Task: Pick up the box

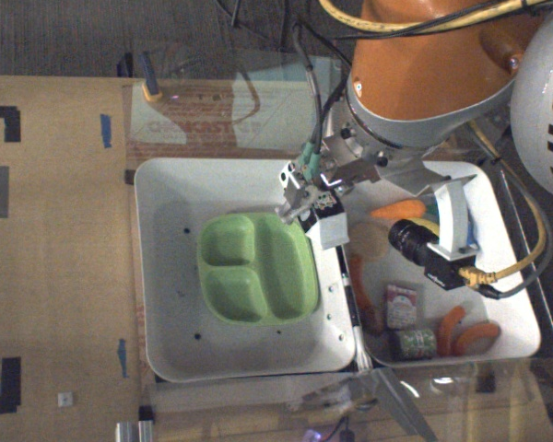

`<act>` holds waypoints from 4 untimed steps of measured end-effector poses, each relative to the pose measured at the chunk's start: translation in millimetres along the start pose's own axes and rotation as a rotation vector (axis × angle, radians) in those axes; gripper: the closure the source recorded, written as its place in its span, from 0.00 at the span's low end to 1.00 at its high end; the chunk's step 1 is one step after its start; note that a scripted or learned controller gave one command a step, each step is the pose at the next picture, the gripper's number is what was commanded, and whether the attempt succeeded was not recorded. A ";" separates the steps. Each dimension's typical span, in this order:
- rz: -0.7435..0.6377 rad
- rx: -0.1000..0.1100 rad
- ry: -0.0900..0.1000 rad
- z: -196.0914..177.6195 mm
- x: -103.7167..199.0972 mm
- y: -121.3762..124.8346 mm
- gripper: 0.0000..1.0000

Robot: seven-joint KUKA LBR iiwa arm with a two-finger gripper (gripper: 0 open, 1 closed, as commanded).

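While one green tray (256, 267) sits left, perhaps one box (401, 306) lies right

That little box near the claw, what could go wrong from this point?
1. The gripper hangs over the divide between the two bins, beside the green tray. If the small box under it is only loosely caught, it might drop onto the tray or the rim.
2. The right bin is crowded: a carton, a can and carrots lie close together, so the arm could nudge them.
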State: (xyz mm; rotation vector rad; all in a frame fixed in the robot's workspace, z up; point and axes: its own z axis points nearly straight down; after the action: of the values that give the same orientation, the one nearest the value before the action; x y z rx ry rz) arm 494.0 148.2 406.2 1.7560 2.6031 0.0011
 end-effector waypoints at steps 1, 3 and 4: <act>-0.045 -0.001 0.000 -28.9 43.4 1.6 1.00; 0.372 0.001 0.000 -28.6 9.9 46.8 1.00; 0.089 0.002 0.001 137.0 -53.4 63.6 1.00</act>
State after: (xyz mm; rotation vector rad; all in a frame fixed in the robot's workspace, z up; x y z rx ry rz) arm 573.2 122.5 269.4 1.8715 2.5245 -0.0007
